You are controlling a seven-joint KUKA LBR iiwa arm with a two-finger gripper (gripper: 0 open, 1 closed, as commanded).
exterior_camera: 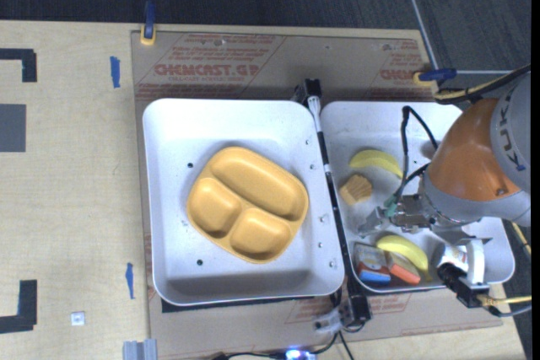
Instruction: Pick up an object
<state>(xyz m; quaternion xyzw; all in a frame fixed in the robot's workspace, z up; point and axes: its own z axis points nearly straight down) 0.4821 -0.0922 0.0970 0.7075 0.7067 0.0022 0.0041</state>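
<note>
so the yellow tray (246, 204) is lying in the left bin (169, 131); right of it, the gripper (390, 215) is hovering among bananas (403, 249) in the right bin (359, 118). nothing looks lifted yet; the jaws' state i cannot tell.

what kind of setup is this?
Likely a robot bin-picking test bench in a lab: grey-and-orange arm over two white bins, toy bananas and a yellow tray as props, blue tape marks.

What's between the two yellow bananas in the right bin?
In the camera view, the gripper reaches in between the upper banana and the lower banana, over bare white bin floor. A tan block sits just left.
</note>
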